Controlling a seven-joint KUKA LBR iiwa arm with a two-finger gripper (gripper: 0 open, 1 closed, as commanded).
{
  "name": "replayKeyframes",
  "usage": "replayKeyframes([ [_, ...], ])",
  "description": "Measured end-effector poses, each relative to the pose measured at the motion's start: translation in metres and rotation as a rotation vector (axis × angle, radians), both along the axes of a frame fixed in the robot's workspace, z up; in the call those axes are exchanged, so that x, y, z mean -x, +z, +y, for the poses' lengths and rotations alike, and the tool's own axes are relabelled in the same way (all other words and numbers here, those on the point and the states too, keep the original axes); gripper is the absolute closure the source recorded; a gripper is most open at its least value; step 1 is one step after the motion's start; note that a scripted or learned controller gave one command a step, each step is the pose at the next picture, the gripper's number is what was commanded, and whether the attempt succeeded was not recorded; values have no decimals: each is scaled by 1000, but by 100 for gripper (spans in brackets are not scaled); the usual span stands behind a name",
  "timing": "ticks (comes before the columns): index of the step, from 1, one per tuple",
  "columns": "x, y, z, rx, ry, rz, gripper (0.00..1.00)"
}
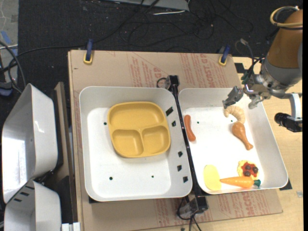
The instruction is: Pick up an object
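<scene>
My gripper (243,98) hangs over the back of the right bin (211,97), its two fingers spread open just above a pale croissant (236,112). Nothing sits between the fingers. A brown chicken drumstick (242,134) lies just in front of the croissant. An orange-red sausage (189,127) rests near the bin's left wall. At the front lie a yellow slice (211,176), an orange carrot (238,181) and a small pastry with dark berries (248,168).
The left bin (94,172) holds a yellow three-compartment plate (139,128). A black divider with clips (180,129) runs between the bins. Two yellow clamps (88,57) (223,57) grip the cardboard at the back. White containers (24,143) stand at far left.
</scene>
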State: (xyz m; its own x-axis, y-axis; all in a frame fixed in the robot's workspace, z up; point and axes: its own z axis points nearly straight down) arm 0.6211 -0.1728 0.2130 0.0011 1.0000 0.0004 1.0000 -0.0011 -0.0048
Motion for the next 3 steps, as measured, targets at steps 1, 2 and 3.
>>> replayKeyframes([
  [1,1,-48,9,0,3,0,0],
  [2,2,-111,6,0,0,-1,0],
  [3,1,-97,6,1,0,-7,100],
])
